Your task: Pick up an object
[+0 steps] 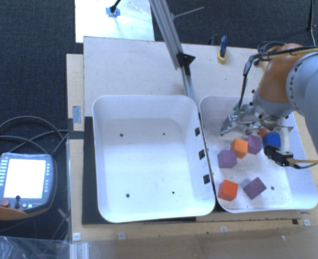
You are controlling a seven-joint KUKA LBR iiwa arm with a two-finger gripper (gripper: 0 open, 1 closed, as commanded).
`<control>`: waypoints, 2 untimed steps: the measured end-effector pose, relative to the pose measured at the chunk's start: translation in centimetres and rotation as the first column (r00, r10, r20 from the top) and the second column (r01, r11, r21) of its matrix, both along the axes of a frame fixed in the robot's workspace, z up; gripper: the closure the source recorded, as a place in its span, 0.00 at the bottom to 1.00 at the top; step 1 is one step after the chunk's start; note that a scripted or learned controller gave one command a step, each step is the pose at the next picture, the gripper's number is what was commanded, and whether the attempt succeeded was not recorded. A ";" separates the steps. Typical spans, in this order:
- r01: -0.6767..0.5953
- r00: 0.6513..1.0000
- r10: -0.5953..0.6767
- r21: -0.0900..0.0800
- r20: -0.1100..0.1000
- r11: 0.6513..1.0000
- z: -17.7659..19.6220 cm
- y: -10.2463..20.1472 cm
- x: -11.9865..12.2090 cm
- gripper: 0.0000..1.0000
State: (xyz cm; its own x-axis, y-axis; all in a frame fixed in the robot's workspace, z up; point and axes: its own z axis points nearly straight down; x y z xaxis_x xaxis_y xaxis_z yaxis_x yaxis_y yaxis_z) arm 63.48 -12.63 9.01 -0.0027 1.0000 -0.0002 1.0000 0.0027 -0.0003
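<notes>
While the arm (pixel 304 85) reaches in from the right of my view, the fingers (pixel 225 127) stand apart from each other above the far part of the right bin (pixel 296 190), and they grip nothing. Closest to the fingers, just on their near side, is an orange cube (pixel 239 146). It touches a purple cube (pixel 254 144) on its right. A blue cube (pixel 272 140) sits just beside that purple one, further to the right of the fingers. A little more to the near side and slightly to the left lies a second purple cube (pixel 227 158), close to the corner of the orange one. Well apart from the fingers, near the front rim of this bin, I see a second orange cube (pixel 228 190) and a third purple cube (pixel 254 188), with a gap between them. All six cubes lie on the bin floor. To the left of the fingers, across the two rims that meet, is the left bin (pixel 143 161), white with some small dark dots on its floor. Both bins rest on the pale counter (pixel 137 63).
</notes>
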 end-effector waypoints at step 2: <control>-0.001 1.000 0.001 -0.001 0.008 1.000 6.6 -0.7 1.2 1.00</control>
State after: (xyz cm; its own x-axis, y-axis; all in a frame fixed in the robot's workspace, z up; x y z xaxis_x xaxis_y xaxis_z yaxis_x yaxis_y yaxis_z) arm 64.66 -13.28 15.57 -0.0038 1.0000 -0.0017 1.0000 0.0038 0.0073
